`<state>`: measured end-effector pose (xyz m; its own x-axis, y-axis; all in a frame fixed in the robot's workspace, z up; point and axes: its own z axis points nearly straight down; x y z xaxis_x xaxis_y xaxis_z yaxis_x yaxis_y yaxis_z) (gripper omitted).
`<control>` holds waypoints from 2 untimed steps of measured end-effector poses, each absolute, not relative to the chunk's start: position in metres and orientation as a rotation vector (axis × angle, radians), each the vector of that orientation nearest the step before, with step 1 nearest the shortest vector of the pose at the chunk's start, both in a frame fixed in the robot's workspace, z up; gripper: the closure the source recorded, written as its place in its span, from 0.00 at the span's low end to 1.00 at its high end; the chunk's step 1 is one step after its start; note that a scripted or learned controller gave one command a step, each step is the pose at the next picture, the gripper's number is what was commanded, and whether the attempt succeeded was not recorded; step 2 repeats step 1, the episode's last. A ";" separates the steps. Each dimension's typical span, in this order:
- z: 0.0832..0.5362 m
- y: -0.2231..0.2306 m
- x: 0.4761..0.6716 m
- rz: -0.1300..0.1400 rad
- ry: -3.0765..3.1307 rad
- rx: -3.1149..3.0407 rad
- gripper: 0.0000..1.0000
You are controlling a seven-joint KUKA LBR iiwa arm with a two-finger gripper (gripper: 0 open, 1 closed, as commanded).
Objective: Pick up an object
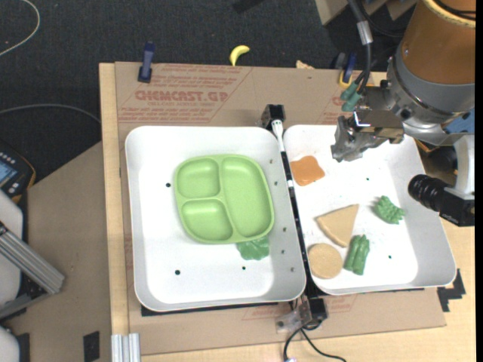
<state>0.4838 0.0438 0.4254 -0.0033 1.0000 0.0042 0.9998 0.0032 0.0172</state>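
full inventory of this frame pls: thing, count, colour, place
bins: 2, white, side by side on the bench
divided plate: 1, light green, middle of left bin
leafy piece: 1, green, left bin, partly under the plate's near edge
orange piece: 1, orange, right bin, far left part
wedge: 1, tan, right bin, centre
round piece: 1, tan, right bin, near left corner
green pieces: 2, green, right bin, one beside the round piece, one further right
banana: 1, yellow, on the floor beyond the bench
clamp: 1, blue, far edge of the board
gripper: 1, grey, over the right bin's far part, holding nothing visible
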 end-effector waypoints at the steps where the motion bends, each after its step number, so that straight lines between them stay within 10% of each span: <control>1: 0.416 0.088 0.479 0.000 2.227 2.217 1.00; 2: 0.416 0.088 0.479 0.000 2.227 2.217 1.00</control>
